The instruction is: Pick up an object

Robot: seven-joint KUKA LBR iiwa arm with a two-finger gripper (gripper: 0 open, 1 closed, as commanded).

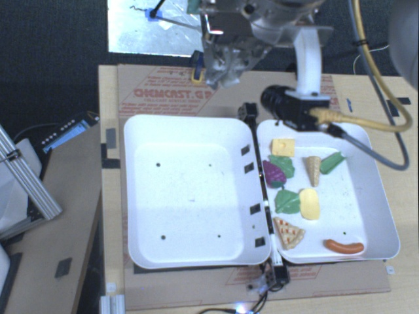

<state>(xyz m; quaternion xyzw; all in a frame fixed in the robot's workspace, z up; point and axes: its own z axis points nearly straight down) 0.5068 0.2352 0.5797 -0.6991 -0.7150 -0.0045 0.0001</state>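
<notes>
The metal two-finger gripper hangs above the bench beyond the shallow white right-hand bin, far from the toys, and I cannot tell how it is set or whether it holds anything. The pick looks unstarted; next it must descend over one toy. The orange-red plastic sausage lies in that bin's near right corner, long axis running left-right.

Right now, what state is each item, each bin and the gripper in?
Left bin: bare floor showing.
Right bin: holds all the toy food.
Cheese wedge: lying flat, far end.
Purple piece: by the divider.
Cone: on its side.
Green pieces: lying loose.
Yellow piece: touching one green piece.
Pizza slice: flat.
Sausage: near edge.
Gripper: raised beyond the bins, blurred.
</notes>
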